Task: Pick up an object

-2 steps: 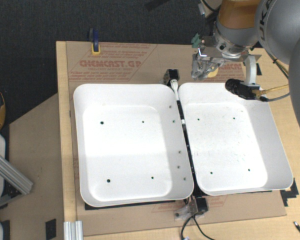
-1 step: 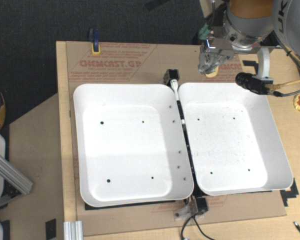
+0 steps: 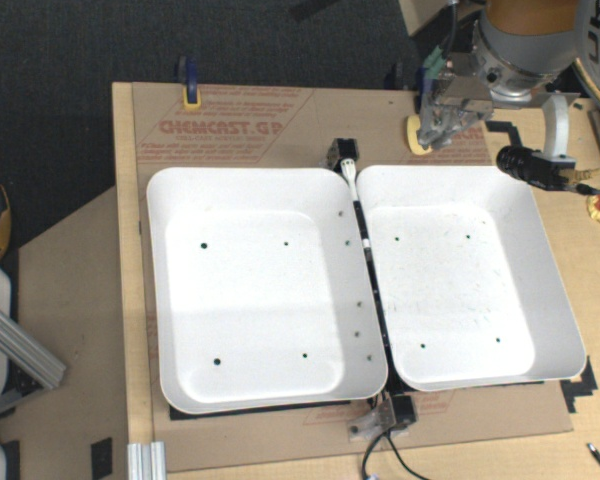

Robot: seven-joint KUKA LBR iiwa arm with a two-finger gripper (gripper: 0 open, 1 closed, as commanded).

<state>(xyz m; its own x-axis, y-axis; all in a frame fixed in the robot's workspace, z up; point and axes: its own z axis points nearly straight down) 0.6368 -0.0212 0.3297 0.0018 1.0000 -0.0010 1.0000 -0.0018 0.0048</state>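
Gripper [image 3: 441, 133]: hangs at the far side of the bench, past the back rim of the right bin [image 3: 540, 223], over the brown board [image 3: 230, 123] with red print. Jaw state: cannot tell; the tip is small and dark against clutter.

Arm [image 3: 525, 43]: grey, orange band above the wrist, entering from the upper right corner.

Object [image 3: 417, 135]: one small pale yellow piece, just beside the gripper tip on its left, at the board's far edge and outside both bins. Whether it is touching the gripper, pinched by it or merely lying on the board cannot be told.

Left bin [image 3: 160, 268]: white, shallow, four dark dots on its floor.

Right bin: white, shallow, four dark dots and a fine grey speckle on its floor; touching the left bin along the middle seam.

Black clip [image 3: 342, 152]: at the far end of the seam, well apart from the gripper.

Blue clamp [image 3: 189, 76]: on the board's far left edge.

Step in hand, as a judgement: either the approach before a grasp or the carry just after one; the pale piece by the tip is the only candidate.

Next move calls for, as a judgement: if the piece is unheld, centring the tip over it, descending and closing; if held, a steady lift without knocking the bin rim.
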